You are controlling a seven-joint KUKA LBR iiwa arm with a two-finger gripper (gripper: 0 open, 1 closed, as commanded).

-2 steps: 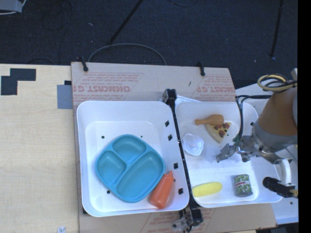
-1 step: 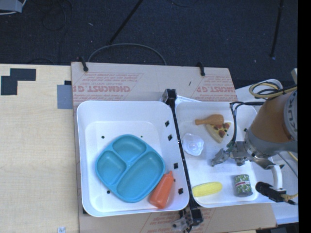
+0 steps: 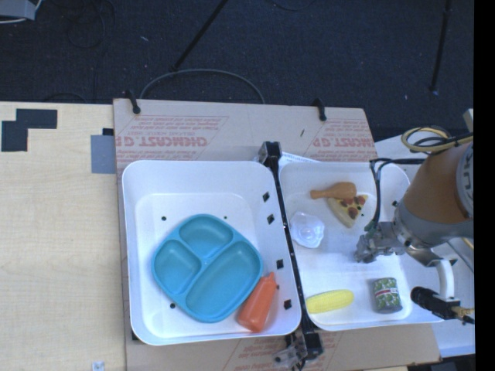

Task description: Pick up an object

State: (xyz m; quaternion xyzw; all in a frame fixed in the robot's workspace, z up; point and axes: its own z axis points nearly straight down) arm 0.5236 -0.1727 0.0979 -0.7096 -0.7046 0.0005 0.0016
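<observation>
While the gripper (image 3: 370, 250) hovers, jaws' state untellable, the corn cob (image 3: 330, 301) lies lengthwise left-right.

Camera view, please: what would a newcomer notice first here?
The bright blue divided plastic plate in the left white bin, an orange bottle against its lower right edge. Then the grey, orange-banded arm, its gripper low over the right white bin.

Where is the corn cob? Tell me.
The corn cob lies in the right bin, near its front edge, just left of the small green can and in front of the gripper.
</observation>
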